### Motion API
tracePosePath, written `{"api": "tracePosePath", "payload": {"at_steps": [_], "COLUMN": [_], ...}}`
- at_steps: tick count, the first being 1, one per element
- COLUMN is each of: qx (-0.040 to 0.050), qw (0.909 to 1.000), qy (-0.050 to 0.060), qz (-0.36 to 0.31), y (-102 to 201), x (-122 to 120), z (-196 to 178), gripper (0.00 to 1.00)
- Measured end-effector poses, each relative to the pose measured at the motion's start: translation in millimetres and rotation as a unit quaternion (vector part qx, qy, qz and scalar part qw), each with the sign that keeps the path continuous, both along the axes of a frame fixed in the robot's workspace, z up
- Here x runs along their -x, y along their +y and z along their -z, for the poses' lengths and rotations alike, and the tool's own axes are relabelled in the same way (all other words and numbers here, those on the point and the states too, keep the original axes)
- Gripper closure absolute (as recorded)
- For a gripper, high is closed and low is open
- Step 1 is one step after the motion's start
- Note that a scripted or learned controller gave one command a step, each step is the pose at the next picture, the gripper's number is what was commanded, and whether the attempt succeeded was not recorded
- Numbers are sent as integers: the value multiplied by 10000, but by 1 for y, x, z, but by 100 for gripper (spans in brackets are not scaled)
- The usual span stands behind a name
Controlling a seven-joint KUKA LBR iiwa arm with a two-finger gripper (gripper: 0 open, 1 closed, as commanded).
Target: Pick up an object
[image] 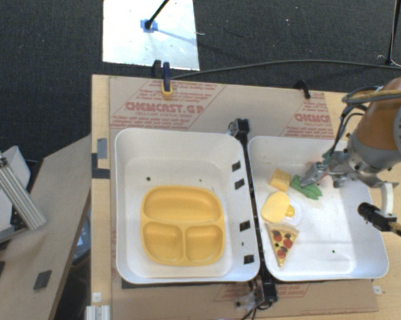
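Here the claw (313, 176) touches the green toy (306, 188) beneath it.

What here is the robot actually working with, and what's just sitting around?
Part of the job:
gripper, low in the right bin
green toy beside it
yellow block
round yellow piece
pizza slice toy

Just lying about:
yellow divided tray in the left bin
clamp
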State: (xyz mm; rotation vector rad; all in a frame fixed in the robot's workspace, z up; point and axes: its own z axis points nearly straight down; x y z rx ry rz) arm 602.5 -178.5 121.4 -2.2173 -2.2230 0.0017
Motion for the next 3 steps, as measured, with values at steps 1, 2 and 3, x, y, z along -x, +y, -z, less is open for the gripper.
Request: {"api": "tracePosePath", "payload": {"at_steps": [1, 2, 3], "qx": [13, 15, 13], "qw": [10000, 10000, 10000], "qy": [-37, -54, -45], "qz": [-4, -15, -18], "y": [-1, 2, 1], "x": [-2, -6, -6], "z": [-14, -79, -123], "gripper": [100, 100, 100]}}
